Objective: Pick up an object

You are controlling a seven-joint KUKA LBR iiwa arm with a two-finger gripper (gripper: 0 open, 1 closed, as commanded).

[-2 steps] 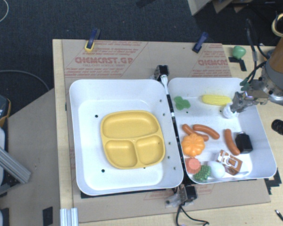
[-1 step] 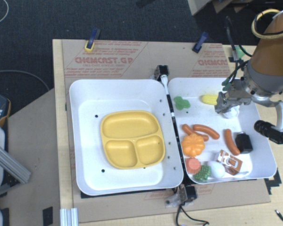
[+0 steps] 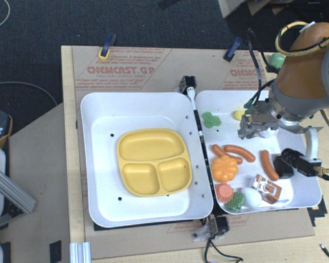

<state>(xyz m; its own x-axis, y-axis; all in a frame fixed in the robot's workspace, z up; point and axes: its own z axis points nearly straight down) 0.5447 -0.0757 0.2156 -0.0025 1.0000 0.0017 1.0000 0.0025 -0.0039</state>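
Observation:
My gripper (image 3: 252,129) hangs over the back part of the right bin (image 3: 312,193), fingers pointing down, with nothing seen between them. Just below it lie an orange sausage (image 3: 240,152) and a second sausage (image 3: 269,165). An orange pumpkin (image 3: 225,169) sits left of them. A green leafy piece (image 3: 211,119) lies to the gripper's left, and a small yellow piece (image 3: 239,114) is right behind it. Near the bin's front are a red round piece (image 3: 225,192), a green broccoli (image 3: 236,201), a white piece (image 3: 253,198) and a brown-and-white wrapped item (image 3: 267,187).
The left bin (image 3: 98,163) holds a yellow divided tray (image 3: 153,161) with three compartments. A black divider clip (image 3: 187,83) sits at the back between the bins. Blue clamps (image 3: 106,46) hold the cardboard base at the back edge.

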